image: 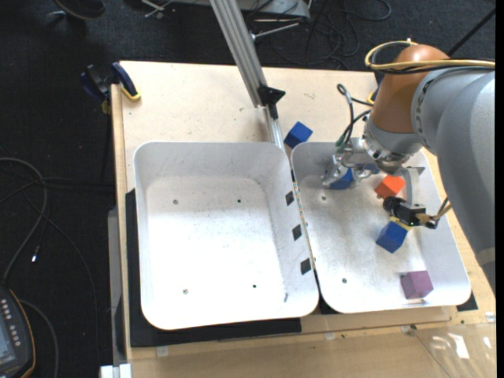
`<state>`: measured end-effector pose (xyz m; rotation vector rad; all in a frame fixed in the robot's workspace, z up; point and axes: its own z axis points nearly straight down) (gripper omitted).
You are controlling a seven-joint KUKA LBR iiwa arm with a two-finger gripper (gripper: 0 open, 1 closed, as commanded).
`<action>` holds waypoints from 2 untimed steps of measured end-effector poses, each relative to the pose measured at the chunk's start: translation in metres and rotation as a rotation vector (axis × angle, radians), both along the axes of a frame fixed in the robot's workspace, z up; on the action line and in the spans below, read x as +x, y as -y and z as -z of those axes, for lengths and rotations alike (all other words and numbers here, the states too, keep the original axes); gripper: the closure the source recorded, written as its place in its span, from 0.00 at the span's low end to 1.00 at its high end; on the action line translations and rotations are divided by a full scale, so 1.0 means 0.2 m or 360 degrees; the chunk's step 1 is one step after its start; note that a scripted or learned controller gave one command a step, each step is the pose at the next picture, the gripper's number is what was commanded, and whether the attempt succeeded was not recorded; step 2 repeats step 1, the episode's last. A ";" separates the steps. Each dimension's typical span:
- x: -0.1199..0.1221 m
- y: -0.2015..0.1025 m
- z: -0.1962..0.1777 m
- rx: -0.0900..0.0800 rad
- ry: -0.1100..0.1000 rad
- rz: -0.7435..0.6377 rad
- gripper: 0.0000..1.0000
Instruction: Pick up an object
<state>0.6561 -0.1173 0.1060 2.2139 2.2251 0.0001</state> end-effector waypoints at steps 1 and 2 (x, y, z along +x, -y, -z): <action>0.03 -0.52 -0.47 0.0008 0.0010 -0.0008 1.00; 0.03 -0.52 -0.47 0.0008 0.0010 -0.0008 1.00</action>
